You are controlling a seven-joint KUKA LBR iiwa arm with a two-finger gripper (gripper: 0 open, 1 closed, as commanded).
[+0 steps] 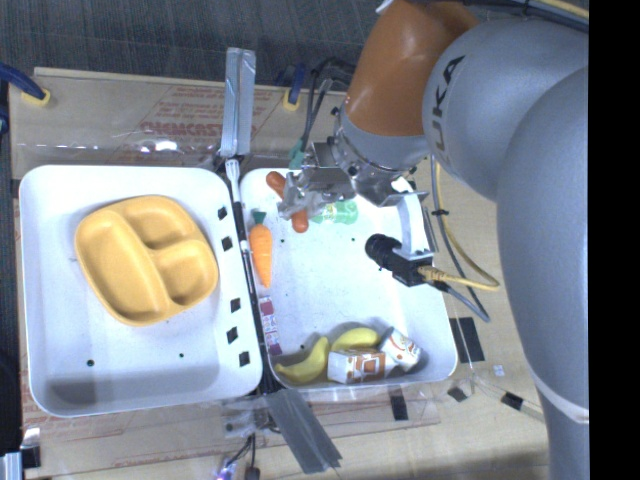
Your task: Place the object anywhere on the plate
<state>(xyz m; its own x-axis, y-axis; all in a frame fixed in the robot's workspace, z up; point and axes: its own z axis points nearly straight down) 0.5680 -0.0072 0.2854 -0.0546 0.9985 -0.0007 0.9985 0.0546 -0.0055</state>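
A yellow plate (pixel 147 258) with three compartments lies in the left bin (pixel 60 368). My gripper (pixel 297 203) hangs low at the top left corner of the right bin (pixel 400 308). It sits right over a red-orange sausage-like piece (pixel 300 223), whose other end pokes out at the upper left. The gripper's body hides the middle of that piece. A pale green object (pixel 338 212) lies just to the gripper's right. An orange carrot (pixel 261 253) lies below the gripper, along the right bin's left wall.
At the right bin's front edge lie a banana (pixel 303 362), a yellow lemon-like fruit (pixel 355 339) and a small white and orange carton (pixel 372 362). The arm's grey body and orange band (pixel 410 63) loom over the right bin's back and right side.
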